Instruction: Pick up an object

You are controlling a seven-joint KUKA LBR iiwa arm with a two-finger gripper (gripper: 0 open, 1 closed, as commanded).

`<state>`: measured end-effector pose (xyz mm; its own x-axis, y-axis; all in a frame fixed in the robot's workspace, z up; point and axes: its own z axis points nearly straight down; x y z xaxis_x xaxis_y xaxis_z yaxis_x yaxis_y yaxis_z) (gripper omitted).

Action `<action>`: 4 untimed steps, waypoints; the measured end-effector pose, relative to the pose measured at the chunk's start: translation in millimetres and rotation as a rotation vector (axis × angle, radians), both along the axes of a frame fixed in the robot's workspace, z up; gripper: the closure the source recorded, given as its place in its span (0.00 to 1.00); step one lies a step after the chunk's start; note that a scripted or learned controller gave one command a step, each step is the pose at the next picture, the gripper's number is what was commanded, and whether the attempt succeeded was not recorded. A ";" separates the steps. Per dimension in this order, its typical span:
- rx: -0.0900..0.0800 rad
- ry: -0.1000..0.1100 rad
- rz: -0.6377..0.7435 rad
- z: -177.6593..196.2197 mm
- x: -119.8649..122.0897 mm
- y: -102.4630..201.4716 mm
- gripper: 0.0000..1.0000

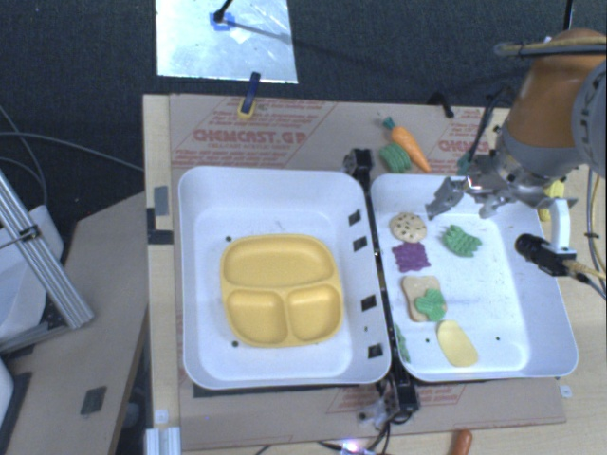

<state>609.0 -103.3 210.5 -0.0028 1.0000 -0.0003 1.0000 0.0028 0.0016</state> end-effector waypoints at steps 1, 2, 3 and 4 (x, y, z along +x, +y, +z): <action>0.006 -0.002 0.014 0.2 24.2 123.2 0.00; 0.002 0.007 0.003 -9.9 -56.0 144.9 0.00; 0.000 0.008 -0.007 -27.5 -125.8 105.7 0.00; -0.001 -0.002 -0.005 -22.2 -107.7 69.9 0.00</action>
<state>501.3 -33.4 188.3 0.0024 1.0000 -0.0015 1.0000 -0.0024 0.0031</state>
